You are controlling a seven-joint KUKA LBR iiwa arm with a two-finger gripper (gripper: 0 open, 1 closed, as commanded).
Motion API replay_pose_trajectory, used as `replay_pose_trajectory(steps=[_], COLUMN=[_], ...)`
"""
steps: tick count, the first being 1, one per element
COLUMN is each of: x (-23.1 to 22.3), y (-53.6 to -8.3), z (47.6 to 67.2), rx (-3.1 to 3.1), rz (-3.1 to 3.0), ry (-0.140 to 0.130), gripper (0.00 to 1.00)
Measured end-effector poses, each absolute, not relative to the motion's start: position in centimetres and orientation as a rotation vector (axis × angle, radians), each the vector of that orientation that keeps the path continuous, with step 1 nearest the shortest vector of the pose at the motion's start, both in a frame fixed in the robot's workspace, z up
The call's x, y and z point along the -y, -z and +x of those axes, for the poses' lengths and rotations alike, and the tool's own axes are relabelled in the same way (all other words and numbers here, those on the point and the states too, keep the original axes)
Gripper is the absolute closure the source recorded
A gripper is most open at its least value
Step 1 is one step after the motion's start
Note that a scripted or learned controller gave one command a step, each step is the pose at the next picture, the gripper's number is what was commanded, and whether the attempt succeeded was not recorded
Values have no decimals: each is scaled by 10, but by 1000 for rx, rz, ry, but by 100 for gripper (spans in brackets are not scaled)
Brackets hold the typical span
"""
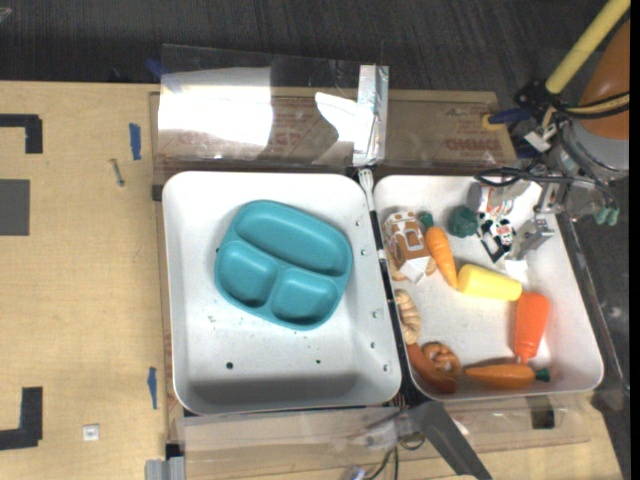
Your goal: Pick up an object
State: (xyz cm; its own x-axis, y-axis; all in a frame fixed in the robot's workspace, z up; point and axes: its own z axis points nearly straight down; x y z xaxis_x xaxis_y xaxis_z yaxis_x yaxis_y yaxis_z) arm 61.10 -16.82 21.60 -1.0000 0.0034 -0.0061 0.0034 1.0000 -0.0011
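Two white bins sit side by side: the left bin [200, 368] holds a teal divided plate [283, 261]; the right bin [585, 353] holds toy food, including a yellow block [489, 283] and carrot [440, 255]. Whether the gripper [530, 230] at its upper right grips anything, I cannot tell.

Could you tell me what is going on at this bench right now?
The arm reaches in from the right, and its gripper hangs over the back of the right bin, by a black-and-white toy. The pictures do not show it holding anything. Toy foods, including a yellow piece and carrots, lie there. The left bin holds a teal divided plate.
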Motion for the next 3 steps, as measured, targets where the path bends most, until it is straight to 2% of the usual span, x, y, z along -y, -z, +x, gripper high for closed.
replay_pose_trajectory(steps=[1, 2, 3], x=[187, 141, 116], y=[-90, -89, -90], z=[627, 587, 562], rx=[-3124, -3129, -3130], rz=[-185, -146, 6], ry=[7, 1, 2], gripper=[0, 0, 0])
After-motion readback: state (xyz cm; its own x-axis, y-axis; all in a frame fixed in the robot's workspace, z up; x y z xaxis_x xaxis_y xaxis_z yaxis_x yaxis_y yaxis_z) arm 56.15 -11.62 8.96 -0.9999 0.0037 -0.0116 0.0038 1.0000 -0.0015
